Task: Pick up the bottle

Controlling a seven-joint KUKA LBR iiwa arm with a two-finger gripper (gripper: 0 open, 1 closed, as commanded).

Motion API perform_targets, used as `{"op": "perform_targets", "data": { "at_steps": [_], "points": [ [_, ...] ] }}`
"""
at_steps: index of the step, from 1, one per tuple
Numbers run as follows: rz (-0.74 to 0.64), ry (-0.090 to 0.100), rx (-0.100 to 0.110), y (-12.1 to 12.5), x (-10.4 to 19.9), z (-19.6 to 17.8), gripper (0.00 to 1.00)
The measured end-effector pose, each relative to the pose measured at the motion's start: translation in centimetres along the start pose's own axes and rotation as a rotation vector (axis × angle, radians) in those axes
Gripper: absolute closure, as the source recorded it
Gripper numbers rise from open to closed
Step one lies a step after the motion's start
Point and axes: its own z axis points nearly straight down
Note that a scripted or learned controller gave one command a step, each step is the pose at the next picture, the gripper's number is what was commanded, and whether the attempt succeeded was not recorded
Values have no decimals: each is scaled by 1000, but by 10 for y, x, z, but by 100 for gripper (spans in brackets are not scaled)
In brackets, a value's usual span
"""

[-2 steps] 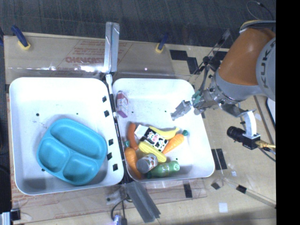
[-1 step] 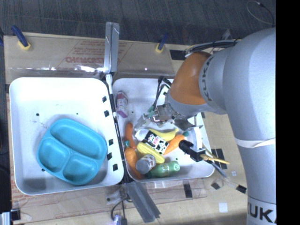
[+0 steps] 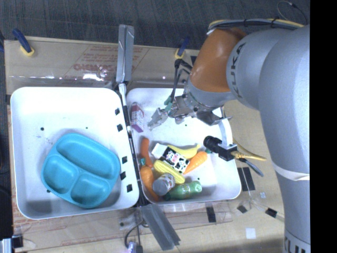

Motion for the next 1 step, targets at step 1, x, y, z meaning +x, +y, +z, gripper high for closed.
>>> {"op": "perform_targets", "data": {
  "at_steps": [1],
  "points": [
    [0,0,0,0,0,0,0]
  ]
}}
